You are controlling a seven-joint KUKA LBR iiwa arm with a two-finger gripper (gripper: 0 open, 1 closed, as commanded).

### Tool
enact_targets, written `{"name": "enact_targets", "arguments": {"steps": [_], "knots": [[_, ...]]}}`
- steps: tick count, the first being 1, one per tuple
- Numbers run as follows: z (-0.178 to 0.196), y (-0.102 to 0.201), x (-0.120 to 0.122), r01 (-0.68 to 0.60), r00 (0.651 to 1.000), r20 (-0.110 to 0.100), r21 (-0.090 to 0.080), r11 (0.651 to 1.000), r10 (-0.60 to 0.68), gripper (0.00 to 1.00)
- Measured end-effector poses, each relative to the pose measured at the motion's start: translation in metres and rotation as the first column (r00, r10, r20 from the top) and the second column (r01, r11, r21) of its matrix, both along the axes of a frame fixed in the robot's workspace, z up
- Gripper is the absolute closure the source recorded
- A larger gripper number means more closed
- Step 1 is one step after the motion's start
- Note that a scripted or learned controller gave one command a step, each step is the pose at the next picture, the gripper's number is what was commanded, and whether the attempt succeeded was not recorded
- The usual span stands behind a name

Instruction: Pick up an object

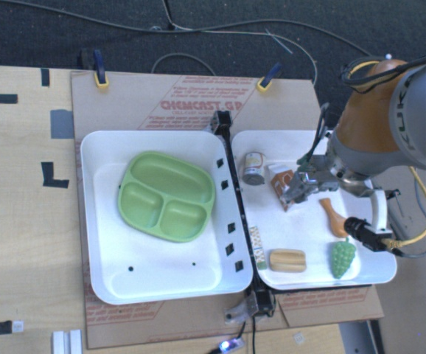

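Start at your gripper [295, 195]: it sits low in the right bin [379, 275], near that bin's upper middle, with the grey arm [390, 124] and its orange band coming in from the right above it. You can't tell from this angle how it is set; the tips blur into the object beneath. It is touching or just above a small brown-orange packet [281, 181], and you cannot see the packet between anything, so don't count it as held.

Just left of the packet you've got a small can [253, 168], lying tilted, near the divider between the bins. Right of the gripper, an orange-tan carrot-like piece [333, 217] lies at a slant, partly beside the arm's black fitting. Below that, a green bunch of grapes [342, 257] sits near the right bin's lower right corner. Left of the grapes, well apart from the gripper, a tan bread-roll-shaped item [287, 260] lies flat near the lower edge.

In the left bin [95, 198] you see a green divided plate [167, 195], three compartments, lying flat toward the upper middle.

Both bins rest on a cardboard sheet [191, 105] clipped to the bench.
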State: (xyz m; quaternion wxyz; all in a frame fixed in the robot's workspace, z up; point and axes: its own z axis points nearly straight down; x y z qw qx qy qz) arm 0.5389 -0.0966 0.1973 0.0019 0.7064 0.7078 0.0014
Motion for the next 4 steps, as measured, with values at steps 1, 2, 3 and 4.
{"name": "enact_targets", "arguments": {"steps": [1,2,3,4], "knots": [[0.007,0.0,0.0,0.001,1.0,-0.005,0.001,1.0,-0.001,1.0],[0.016,0.045,0.006,-0.004,1.0,-0.005,0.002,1.0,0.004,1.0],[0.013,0.096,0.001,-0.004,1.0,-0.007,0.002,1.0,0.004,1.0],[0.018,0.157,-0.001,-0.006,1.0,-0.007,0.003,1.0,0.006,1.0]]}}
